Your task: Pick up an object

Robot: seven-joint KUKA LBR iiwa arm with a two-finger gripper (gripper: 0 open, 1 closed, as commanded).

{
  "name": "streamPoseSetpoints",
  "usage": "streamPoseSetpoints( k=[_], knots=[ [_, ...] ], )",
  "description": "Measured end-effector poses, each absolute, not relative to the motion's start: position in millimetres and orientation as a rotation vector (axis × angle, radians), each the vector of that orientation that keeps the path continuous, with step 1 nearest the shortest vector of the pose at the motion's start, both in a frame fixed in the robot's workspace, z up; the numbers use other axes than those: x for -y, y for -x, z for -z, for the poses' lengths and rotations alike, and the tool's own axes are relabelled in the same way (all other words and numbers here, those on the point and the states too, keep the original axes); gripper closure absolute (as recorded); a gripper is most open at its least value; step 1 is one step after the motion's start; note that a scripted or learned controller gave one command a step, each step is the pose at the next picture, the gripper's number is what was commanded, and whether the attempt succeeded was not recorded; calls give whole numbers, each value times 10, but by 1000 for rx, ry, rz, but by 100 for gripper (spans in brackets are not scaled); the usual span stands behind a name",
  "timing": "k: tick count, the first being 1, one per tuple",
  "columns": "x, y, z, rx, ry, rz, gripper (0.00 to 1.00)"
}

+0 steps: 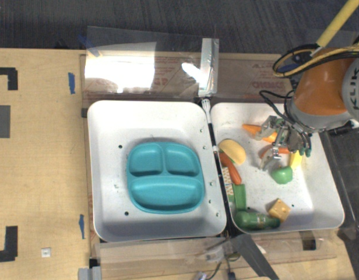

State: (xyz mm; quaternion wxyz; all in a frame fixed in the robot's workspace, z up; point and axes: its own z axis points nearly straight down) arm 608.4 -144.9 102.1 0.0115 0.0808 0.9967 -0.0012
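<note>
My gripper (275, 151) hangs low over the right bin (325, 212), under the orange band of the arm (320, 92). Just below it lies a green round object (282, 175), with a yellow piece (296, 160) at its upper right. An orange carrot (252, 129) lies to the gripper's upper left, and a small orange-red piece (266, 152) sits right at the gripper. Whether anything is held is hidden by the wrist.
The right bin also holds a yellow lemon-like toy (233, 151), a red-orange pepper (232, 172), a green cucumber (240, 197), a green piece (254, 219) and a tan block (278, 209). A teal divided plate (165, 177) lies in the left bin (104, 127).
</note>
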Motion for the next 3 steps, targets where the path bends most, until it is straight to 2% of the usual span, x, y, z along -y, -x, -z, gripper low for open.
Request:
streamPoseSetpoints(
  k=[1,2,3],
  knots=[
    [1769,-5582,-888,-3113,-335,2,0],
    [1717,-5590,-888,-3088,-520,-1,0],
    [1661,-5419,-890,-3053,-684,-1,0]
  ],
)
